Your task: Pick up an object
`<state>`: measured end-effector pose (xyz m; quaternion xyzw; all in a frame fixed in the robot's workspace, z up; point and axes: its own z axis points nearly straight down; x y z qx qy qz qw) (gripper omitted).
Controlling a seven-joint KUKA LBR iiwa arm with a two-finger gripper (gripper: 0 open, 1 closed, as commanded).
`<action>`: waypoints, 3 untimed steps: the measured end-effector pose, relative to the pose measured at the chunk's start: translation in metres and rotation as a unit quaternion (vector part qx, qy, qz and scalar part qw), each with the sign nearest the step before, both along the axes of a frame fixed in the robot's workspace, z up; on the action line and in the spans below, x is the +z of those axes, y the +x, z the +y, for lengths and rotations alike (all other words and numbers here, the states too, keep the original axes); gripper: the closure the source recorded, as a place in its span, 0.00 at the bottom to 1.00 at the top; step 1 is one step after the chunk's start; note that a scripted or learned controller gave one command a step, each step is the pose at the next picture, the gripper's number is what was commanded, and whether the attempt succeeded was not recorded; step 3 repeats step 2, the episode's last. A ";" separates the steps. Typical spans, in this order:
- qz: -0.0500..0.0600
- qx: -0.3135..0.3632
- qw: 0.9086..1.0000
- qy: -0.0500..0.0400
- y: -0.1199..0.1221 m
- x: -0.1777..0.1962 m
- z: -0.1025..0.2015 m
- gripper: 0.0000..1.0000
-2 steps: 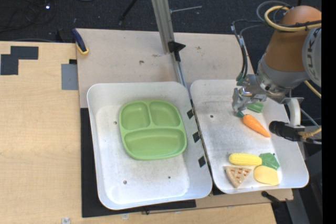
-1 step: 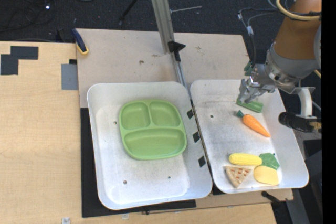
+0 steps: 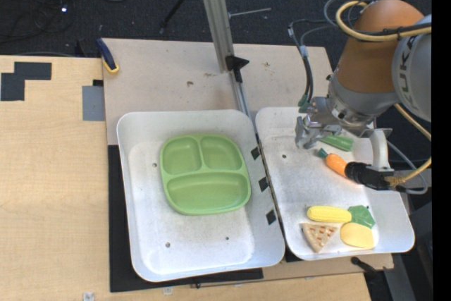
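A pizza-slice toy [image 3: 318, 236], a yellow lemon toy [image 3: 358, 235] and a corn cob [image 3: 328, 213] lay at the right bin's [image 3: 296, 180] near edge. Farther back lay a carrot [image 3: 336, 163]. The green divided plate [image 3: 205, 174] sat in the left bin [image 3: 141, 222]. Beyond the carrot, the gripper [image 3: 310, 134] hung low over the right bin; its grip could not be told.

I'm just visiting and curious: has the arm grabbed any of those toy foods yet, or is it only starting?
Nothing looks picked up yet. The gripper hangs low over the right bin, close to the carrot, and nothing shows between its fingers. The corn, pizza slice and yellow piece lie untouched at the near end. Grasping and lifting are left.
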<state>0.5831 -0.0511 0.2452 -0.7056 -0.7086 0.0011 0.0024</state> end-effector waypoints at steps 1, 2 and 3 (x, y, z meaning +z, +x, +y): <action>0.000 0.001 1.000 0.000 -0.005 -0.015 0.057 1.00; -0.001 0.001 1.000 0.000 -0.009 -0.010 0.118 1.00; -0.001 0.001 1.000 0.000 -0.009 -0.010 0.118 1.00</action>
